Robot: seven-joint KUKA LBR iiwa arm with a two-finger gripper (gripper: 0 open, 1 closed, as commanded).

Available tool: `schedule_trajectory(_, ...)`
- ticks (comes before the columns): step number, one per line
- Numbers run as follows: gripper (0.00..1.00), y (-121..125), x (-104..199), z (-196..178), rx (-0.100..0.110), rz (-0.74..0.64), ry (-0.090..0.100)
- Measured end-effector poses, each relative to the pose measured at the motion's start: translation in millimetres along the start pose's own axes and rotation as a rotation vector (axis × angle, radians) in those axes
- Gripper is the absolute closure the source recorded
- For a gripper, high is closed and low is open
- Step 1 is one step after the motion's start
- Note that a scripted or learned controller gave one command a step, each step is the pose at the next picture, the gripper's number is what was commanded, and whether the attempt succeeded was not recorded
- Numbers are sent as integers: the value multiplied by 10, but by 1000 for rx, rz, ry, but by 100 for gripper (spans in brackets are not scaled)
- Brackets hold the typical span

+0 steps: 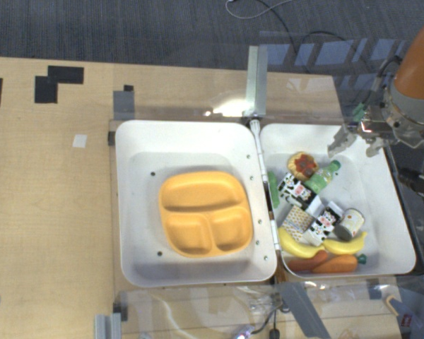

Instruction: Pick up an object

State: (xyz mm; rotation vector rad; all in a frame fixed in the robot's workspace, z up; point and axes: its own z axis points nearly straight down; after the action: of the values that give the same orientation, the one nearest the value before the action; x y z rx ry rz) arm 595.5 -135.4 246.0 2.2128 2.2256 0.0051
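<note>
The arm is mostly cut off at the right edge, so you get a slice of orange band and the grey wrist. The gripper [355, 141] hangs over the top right corner of the right bin [403, 224], and its two fingers [337, 143] look spread apart with nothing between them.

The pile sits in the lower middle of that bin, clear of the gripper. It's pretty jumbled, so some of it is hard to call. I count two bananas [318, 246] at the front, overlapping. Below them lies a carrot [336, 263], beside a reddish thing I can't make out, and something green peeks out at the carrot's right end. There are two black-and-white cow-patterned cartons [294, 188], a green bottle [324, 175] lying tilted, a round red and yellow item [302, 164] at the top, and a small grey can [350, 223] on its side. Any labels are too small to read.

The left bin [138, 210] holds one yellow divided plate [205, 212] with three compartments. The bins touch along the middle divider, on a wooden table [49, 203] with a few black squares near its far left.
</note>
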Motion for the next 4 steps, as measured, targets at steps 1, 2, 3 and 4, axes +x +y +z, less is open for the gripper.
schedule_trajectory(1,0,515,712,609,0,-93,1)
schedule_trajectory(2,0,685,211,1359,-1,-161,-1)
schedule_trajectory(3,0,752,463,1579,-4,-168,-2)
schedule_trajectory(4,100,788,482,1437,-15,-171,-1)
